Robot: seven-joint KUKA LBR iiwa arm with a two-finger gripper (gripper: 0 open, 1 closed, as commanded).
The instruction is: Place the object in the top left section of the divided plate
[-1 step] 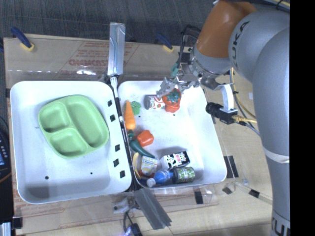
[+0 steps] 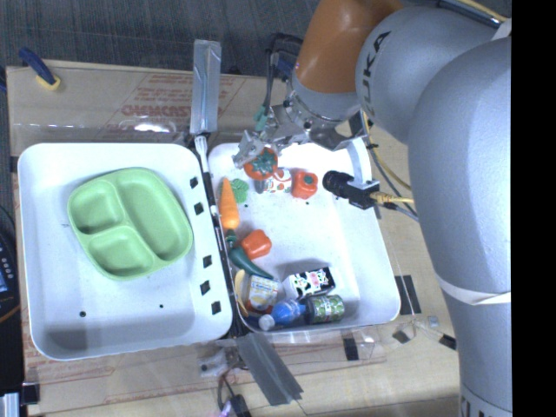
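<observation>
A light green divided plate [image 2: 129, 222] lies in the left white bin [image 2: 52, 320], its sections holding nothing. My gripper [image 2: 257, 152] is at the far end of the right bin [image 2: 369, 250], low over a cluster of small toys. Directly under it sit a red-orange piece [image 2: 261, 169] and a red and white piece [image 2: 278, 181]. An orange-red toy with a green top [image 2: 303, 184] lies just to their right. The wrist hides how the gripper meets these pieces.
A carrot [image 2: 228, 205] lies along the divider wall, with a small green piece [image 2: 241, 191] beside it. Nearer the front are a red pepper [image 2: 254, 245], a black-and-white carton [image 2: 311, 281], a green can [image 2: 324, 307], a blue-capped bottle [image 2: 281, 314] and a yellowish jar [image 2: 260, 292].
</observation>
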